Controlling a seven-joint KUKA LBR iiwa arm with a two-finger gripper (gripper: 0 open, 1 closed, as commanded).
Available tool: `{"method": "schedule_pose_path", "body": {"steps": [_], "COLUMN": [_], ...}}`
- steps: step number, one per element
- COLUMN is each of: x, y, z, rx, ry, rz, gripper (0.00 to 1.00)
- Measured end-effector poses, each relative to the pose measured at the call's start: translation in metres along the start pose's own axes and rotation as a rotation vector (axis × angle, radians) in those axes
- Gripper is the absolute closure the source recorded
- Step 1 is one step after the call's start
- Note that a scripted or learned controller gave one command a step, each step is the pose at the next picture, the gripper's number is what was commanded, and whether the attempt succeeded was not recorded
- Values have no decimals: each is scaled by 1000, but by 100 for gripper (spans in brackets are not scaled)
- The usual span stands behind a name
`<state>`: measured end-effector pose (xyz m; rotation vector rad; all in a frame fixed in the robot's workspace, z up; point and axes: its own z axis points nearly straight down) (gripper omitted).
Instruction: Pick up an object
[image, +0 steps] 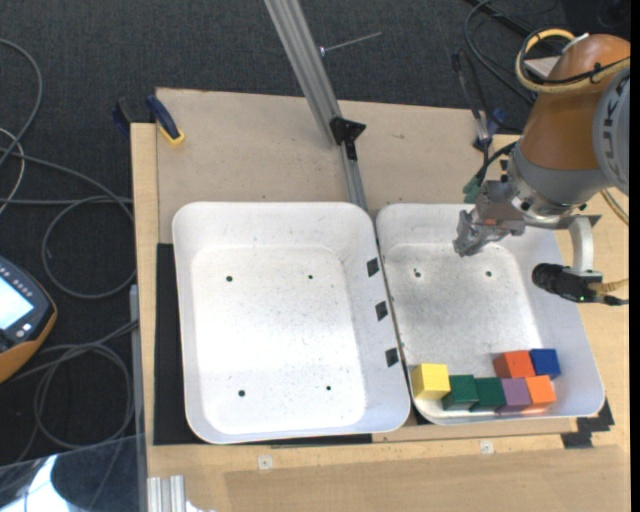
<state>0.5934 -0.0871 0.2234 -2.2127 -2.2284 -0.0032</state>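
Over right bin's (440, 300) far end, gripper (470, 243) hovers w/ nothing visibly held; finger state can't tell; blocks (490, 385) at near edge.

This is looking like a robotics lab or test cell. A plywood bench (250, 140) is sitting on dark carpet (80, 60), carrying two shallow white bins (200, 225) side by side, the right one holding small coloured blocks (490, 385) at its 6 o'clock edge. A grey industrial arm with an orange band (565, 120) is reaching in from 2 o'clock. Loose black cables (60, 210) are trailing across the floor at 9 o'clock, beside a handheld controller with a screen (18, 315). An aluminium strut (315, 85) is rising at 12 o'clock.
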Motion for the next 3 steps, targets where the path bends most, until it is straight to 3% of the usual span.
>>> {"method": "schedule_pose_path", "body": {"steps": [2, 3], "x": [122, 171], "y": [15, 11], "z": [2, -7], "rx": [-1, -1], "ry": [1, 1], "rz": [-2, 0], "gripper": [100, 100]}}
